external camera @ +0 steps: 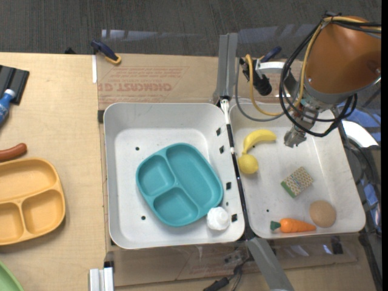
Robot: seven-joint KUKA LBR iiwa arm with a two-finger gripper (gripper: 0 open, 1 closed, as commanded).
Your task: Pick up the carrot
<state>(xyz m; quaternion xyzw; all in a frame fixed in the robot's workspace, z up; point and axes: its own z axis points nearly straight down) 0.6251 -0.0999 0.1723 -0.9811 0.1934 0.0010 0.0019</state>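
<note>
The carrot (293, 226) is orange with a green top and lies flat at the front edge of the right bin (345, 162). My gripper (294, 139) hangs over the back part of that bin, well behind the carrot and just right of a banana (259, 139). Its finger end is small and dark against the white floor, and nothing shows in it.
In the right bin also lie a lemon (248, 163), a patterned sponge block (297, 181) and a tan round ball (322, 213) beside the carrot. The left bin (121, 132) holds a teal divided plate (177, 183) and a white ball (218, 218). Cables loop behind the right bin.
</note>
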